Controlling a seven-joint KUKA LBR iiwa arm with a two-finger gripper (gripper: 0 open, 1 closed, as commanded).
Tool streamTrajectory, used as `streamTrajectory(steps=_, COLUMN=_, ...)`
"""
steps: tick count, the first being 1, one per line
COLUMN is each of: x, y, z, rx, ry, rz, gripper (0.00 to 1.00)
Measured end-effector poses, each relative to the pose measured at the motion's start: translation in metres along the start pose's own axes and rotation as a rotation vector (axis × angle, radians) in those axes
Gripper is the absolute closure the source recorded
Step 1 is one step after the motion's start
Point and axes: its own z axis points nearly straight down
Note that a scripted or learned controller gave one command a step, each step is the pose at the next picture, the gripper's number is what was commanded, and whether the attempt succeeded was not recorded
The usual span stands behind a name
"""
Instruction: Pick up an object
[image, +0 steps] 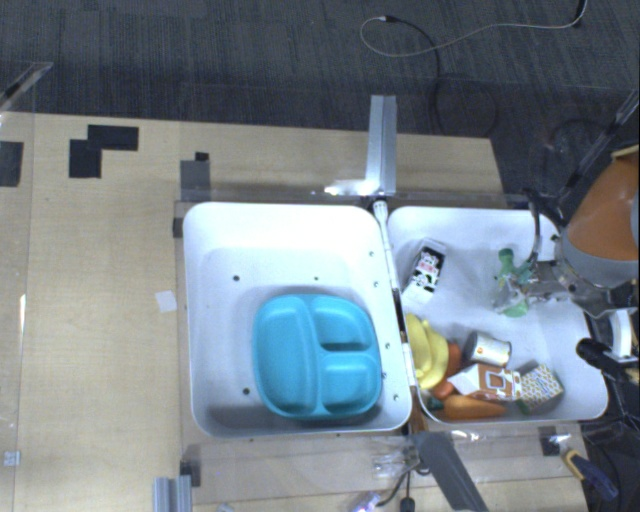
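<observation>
Looked like a robotics lab: wooden bench (90, 300) with two white bins (210, 300), metal posts (382, 140), loose cables (420, 40) over dark carpet (200, 50).

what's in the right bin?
Right bin: a black-and-white box, a green item by the tool, bananas, a can, a carrot, cartons. Whatever lies under that pile is hidden.

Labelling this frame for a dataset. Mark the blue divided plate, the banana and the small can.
Blue divided plate (318, 354): camera view, on the ridge between its compartments.
Banana (428, 352): camera view, on the middle of the yellow bunch.
Small can (490, 350): camera view, on its side wall.
</observation>
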Motion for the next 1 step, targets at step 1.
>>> streamTrajectory(steps=1, x=0.0500, y=0.0037, z=-0.1035, rx=0.012, ry=-0.001, rz=0.157, gripper=1.00)
